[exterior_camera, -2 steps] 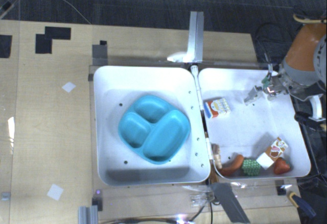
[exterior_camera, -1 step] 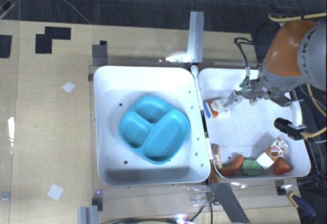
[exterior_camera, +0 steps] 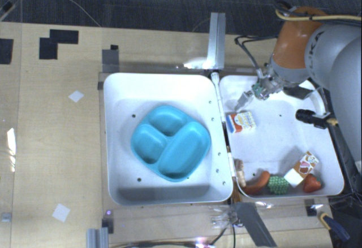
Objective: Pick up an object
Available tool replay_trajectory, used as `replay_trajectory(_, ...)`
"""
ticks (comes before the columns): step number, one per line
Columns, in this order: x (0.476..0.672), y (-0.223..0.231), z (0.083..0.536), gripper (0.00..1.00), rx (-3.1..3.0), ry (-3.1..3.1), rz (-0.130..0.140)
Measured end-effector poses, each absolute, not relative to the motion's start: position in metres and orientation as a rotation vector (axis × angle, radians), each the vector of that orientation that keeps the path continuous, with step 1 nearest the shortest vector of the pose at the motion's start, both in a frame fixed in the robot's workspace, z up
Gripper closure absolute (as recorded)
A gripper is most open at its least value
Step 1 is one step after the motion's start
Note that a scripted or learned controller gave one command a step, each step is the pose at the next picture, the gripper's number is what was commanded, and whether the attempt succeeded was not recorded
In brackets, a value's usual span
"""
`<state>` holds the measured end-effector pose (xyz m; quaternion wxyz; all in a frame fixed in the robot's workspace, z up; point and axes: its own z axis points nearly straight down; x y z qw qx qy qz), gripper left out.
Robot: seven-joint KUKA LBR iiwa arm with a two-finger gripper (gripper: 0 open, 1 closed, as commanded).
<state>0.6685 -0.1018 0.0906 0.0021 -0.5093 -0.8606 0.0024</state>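
Camera view: shows a small white carton with red and blue print, lying flat in the right bin, and takes it as the likeliest object for the pick. Puts the gripper just above-right of the carton, slanted down toward it, near but apparently not touching. Cannot tell from this slant whether the gripper is released or clenched; sees nothing held in it. Follows the arm up and to the right of the carton, with the orange band above the wrist.

Finds the other pieces well below and to the right of the carton, bunched along the bin's near edge: a red sausage-shaped piece, a green piece beside it, a white block, a brown-and-white packet and a red piece. Places the left bin to the left of the carton, just across the shared wall, with a blue divided plate in its middle.

Reads the step as the approach, with no grasp made yet. Calls next for a short descent down-left onto the carton, jaws spread wide enough to straddle it, then a squeeze and a lift. Warns of the shared wall just left of the carton, which likely leaves little room on that side.
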Motion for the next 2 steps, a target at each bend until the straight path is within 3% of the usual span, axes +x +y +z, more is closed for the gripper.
replay_trajectory(1,0.665,-0.101,0.088,0.00,-1.082,-2.933,0.022)
replay_trajectory(2,0.659,-0.089,0.087,0.00,-1.583,-2.721,-0.005)
